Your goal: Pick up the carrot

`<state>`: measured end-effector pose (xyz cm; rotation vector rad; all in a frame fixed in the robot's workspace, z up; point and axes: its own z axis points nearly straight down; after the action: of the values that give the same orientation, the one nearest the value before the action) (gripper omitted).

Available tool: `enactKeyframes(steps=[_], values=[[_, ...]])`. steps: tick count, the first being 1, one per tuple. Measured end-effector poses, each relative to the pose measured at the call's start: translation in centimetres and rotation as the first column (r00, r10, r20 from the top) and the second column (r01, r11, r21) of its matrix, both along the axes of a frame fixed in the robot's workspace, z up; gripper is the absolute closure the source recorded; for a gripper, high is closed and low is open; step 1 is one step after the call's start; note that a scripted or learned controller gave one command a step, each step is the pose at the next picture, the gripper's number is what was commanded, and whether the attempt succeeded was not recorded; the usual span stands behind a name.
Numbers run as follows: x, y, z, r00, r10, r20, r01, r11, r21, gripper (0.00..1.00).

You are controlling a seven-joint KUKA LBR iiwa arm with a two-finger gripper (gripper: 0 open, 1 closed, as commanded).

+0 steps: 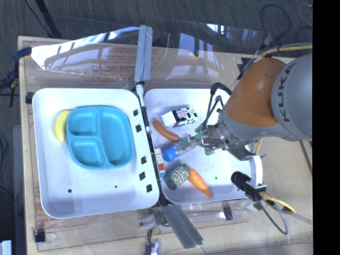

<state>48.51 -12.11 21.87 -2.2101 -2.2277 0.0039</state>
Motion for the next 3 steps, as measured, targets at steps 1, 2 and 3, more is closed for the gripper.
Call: enactKeyframes(steps=[1,2,3], values=[[-0.9,-2.4,-9.9,0.997,0.079,0.001,-0.079,0.997,0.001,0.00],[-0.7,-6.8,-12.6,0.993,0.115,0.005,-0.115,0.993,0.001,0.00],[-0.5,-6.7,-11.6,0.992,0.123,0.008,-0.123,0.992,-0.001,1.00]])
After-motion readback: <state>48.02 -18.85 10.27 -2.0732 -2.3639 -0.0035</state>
